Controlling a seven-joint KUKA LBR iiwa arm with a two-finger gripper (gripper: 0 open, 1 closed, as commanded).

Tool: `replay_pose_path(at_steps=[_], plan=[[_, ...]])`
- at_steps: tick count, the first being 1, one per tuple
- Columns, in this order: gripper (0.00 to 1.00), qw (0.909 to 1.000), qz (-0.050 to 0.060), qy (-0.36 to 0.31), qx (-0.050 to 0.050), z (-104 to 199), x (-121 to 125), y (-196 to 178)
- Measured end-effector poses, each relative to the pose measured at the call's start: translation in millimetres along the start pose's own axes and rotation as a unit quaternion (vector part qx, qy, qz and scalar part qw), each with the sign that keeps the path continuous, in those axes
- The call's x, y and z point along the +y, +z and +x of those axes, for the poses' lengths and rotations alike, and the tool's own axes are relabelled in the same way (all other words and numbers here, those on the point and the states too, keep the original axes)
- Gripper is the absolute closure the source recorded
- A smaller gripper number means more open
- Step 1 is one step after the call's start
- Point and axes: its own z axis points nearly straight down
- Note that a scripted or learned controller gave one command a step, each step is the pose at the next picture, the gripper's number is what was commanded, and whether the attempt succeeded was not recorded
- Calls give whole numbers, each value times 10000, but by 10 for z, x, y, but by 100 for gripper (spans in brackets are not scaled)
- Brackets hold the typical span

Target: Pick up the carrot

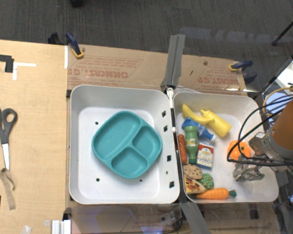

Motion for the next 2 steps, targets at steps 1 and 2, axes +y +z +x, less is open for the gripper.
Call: replay_pose_path(at_steps=[1, 2], plan=[[0, 10000, 0, -2, -1, -1, 0, -1], [0, 9659, -17, -2588, 0, -162, 397, 36]])
